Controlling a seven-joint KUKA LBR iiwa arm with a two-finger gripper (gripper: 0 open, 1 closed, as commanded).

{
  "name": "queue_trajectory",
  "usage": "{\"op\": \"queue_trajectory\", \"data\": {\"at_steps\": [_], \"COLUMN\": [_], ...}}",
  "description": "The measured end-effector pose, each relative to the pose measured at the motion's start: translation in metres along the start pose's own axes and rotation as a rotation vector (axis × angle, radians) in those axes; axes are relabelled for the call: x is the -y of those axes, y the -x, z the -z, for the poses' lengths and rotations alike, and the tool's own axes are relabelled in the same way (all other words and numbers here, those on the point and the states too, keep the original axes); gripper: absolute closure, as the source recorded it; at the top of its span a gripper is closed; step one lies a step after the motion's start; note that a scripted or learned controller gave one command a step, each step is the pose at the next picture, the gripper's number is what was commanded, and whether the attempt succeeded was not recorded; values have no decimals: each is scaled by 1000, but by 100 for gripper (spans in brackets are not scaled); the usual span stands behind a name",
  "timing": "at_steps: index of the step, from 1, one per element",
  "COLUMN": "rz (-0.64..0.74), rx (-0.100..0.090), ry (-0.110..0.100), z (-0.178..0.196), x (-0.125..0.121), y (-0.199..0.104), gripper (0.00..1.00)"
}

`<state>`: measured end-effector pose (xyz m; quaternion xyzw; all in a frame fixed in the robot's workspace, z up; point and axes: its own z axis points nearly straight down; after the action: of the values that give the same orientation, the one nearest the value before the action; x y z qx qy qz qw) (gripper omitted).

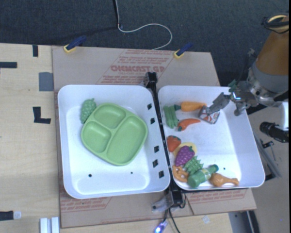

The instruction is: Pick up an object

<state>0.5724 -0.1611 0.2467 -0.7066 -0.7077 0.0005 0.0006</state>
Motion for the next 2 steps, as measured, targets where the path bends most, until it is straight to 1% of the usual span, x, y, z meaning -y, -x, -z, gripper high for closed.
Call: {"op": "queue_trajectory", "data": {"at_steps": [1,2], "rz": [6,3], "rx": [-1,1], "ry": [9,21], "z": [111,279], "x": [50,90], "y": [-61,-91], "gripper": [0,0]}}
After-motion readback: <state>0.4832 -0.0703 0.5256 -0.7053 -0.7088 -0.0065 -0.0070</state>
